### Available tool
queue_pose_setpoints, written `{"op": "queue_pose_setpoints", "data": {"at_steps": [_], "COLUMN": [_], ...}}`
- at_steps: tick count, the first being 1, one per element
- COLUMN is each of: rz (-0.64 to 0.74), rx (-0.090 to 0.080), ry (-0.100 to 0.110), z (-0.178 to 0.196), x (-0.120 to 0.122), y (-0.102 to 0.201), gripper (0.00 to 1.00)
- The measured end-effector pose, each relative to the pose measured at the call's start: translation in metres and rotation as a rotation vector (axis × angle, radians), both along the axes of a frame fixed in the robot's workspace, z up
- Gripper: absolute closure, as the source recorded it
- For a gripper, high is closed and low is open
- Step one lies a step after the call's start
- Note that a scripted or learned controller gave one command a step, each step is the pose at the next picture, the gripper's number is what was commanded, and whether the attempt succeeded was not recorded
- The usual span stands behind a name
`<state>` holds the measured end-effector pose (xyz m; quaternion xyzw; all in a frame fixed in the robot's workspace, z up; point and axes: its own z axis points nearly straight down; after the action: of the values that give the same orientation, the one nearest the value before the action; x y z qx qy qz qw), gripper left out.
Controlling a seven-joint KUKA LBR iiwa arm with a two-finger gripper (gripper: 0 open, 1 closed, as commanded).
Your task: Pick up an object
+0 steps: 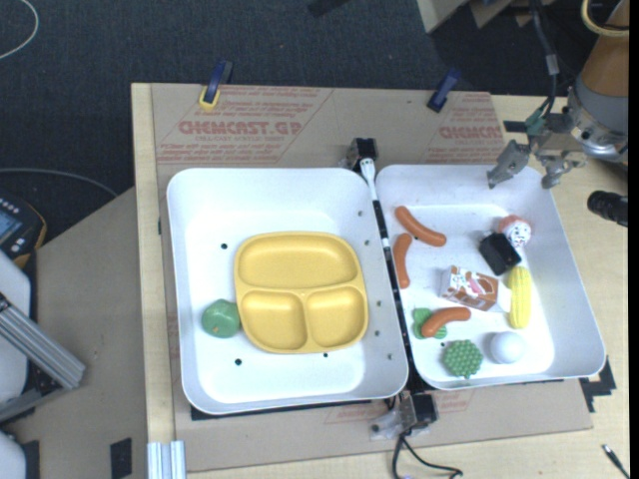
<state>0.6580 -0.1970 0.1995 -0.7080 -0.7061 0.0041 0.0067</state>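
The gripper (532, 169) hangs open and empty over the right bin's (574, 267) far rim, well above the two sausages (419, 227).

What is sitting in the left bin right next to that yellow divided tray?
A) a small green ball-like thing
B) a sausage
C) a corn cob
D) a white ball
A: the small green ball-like thing lies in the left bin against the left side of the yellow divided tray, while the corn cob, sausages and white ball lie in the right bin.
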Motion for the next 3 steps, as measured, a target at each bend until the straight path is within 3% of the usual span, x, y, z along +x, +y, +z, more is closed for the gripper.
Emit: {"op": "queue_pose_setpoints", "data": {"at_steps": [1,3], "rz": [0.003,0.004], "rx": [-0.004,-0.002], "ry": [-0.015,-0.009], "z": [0.009,-0.112], "x": [0.003,0.005], "y": [0.000,0.007], "gripper": [0.00,0.00]}}
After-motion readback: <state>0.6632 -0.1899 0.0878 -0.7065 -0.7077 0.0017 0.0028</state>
